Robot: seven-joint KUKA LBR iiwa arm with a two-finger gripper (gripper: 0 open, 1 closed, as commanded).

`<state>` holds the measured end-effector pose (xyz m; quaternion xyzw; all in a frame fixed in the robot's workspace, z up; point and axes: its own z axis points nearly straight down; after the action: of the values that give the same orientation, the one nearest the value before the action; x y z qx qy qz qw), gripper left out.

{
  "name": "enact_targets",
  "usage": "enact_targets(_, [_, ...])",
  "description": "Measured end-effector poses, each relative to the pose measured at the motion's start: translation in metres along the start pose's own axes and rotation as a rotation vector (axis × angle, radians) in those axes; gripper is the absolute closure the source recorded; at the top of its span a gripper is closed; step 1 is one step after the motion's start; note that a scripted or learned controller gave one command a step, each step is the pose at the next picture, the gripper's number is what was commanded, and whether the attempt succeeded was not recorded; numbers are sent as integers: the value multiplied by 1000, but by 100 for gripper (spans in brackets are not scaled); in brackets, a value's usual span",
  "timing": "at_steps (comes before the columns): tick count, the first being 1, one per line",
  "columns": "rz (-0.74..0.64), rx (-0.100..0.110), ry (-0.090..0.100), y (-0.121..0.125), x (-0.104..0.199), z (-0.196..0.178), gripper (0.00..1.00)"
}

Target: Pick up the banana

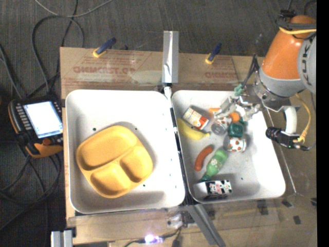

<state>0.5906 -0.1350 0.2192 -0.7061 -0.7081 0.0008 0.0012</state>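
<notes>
Banana (191, 133) lying in the right bin (267, 181) near its left wall, partly tucked under a small orange-and-white carton (196, 118). Red sausage-shaped toy (203, 158) and green bottle (215, 163) below it. Gripper (232, 107) up at the bin's far right among small toys, apart from the banana; finger state impossible to tell. Yellow divided tray (115, 160) in the left bin (87, 104).

you will see the arm (288, 60) as a rounded orange shell above a grey wrist section with dark lettering at its edge. a yellow cable loops beside a white fitting. the gripper (237, 108) is light metal with green and orange details.
</notes>
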Motion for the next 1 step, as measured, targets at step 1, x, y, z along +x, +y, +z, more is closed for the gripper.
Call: enact_targets(1, [-312, -3, 0, 1, 34, 105, 0])
